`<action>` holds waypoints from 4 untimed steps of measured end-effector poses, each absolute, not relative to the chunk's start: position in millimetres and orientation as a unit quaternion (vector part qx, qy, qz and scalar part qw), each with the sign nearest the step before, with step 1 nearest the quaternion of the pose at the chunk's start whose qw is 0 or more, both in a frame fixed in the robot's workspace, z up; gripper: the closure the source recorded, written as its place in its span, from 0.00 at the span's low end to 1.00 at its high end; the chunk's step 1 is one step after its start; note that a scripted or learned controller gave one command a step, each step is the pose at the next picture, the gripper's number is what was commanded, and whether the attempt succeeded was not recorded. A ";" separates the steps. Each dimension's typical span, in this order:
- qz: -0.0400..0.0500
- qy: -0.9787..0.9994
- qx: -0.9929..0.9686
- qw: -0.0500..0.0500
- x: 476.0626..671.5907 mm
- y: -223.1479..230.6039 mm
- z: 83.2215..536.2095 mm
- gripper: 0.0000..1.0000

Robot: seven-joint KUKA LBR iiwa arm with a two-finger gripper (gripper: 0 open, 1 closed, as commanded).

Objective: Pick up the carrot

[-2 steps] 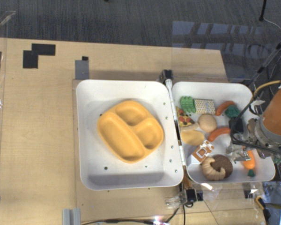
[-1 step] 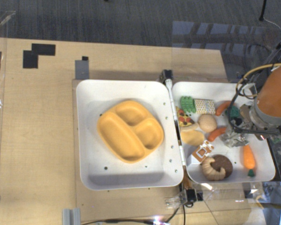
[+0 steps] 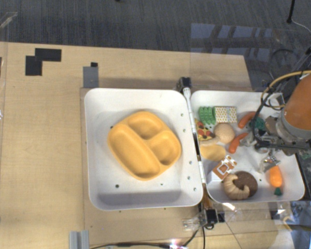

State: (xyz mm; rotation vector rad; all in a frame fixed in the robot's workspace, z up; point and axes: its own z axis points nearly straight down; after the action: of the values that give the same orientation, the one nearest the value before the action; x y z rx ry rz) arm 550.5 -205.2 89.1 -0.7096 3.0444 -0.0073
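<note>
Nearest the lens, along the front edge of the right bin [image 3: 295, 193], lie a brown doughnut-like toy [image 3: 242, 184] and, to its right, the carrot [image 3: 275, 177] — orange, green tip toward the front, lying free on the bin floor. Just above the carrot hangs the hand [image 3: 270, 162], pointing down from the arm [image 3: 303, 110], which enters from the right with its orange band over the bin's far side; whether the hand is parted or closed I cannot tell. On the table [image 3: 41, 165], the left bin [image 3: 93, 139] holds a yellow divided dish [image 3: 144, 144].
</note>
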 end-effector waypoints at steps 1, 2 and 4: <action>-0.003 0.904 -0.427 0.012 526.7 -200.0 90.2 0.00; -0.002 0.755 -0.656 0.016 503.9 -190.3 91.2 0.00; -0.001 0.564 -0.826 0.009 492.5 -186.3 88.5 0.00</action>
State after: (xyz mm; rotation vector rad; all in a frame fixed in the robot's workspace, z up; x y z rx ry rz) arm 492.5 -186.3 88.5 -2.5781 1.7621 -0.0027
